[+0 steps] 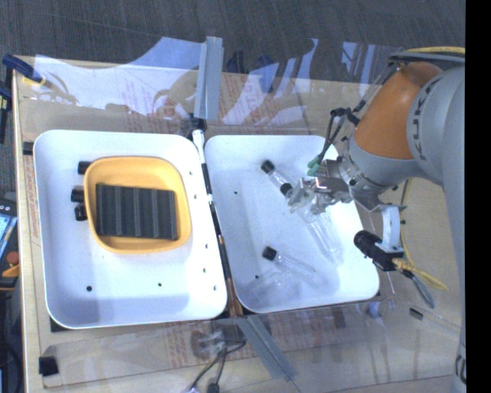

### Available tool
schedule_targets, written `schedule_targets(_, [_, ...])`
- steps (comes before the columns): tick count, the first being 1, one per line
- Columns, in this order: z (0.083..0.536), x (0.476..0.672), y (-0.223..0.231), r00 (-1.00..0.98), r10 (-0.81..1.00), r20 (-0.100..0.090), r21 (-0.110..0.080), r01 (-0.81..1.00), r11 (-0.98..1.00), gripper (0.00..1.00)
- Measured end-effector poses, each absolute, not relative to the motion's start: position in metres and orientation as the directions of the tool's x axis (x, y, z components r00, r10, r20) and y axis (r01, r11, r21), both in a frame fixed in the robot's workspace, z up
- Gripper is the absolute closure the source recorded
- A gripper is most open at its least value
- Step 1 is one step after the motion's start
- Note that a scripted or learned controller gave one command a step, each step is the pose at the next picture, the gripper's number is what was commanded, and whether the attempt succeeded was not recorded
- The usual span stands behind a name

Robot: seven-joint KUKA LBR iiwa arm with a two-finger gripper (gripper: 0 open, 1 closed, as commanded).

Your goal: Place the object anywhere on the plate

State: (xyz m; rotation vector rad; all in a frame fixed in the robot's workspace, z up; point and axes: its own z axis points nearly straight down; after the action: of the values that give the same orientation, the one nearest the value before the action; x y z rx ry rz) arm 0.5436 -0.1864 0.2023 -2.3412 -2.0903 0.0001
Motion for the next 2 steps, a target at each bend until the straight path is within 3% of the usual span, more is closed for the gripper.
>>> schedule_targets(1, [0.250,0.564,-0.150,-0.094,0.996,0.000,-0.001,0.996,0.094,1.00])
schedule_targets(2, [0.216,0.571,-0.071,-0.207,0.978,0.001,-0.004,0.978,0.207,1.00])
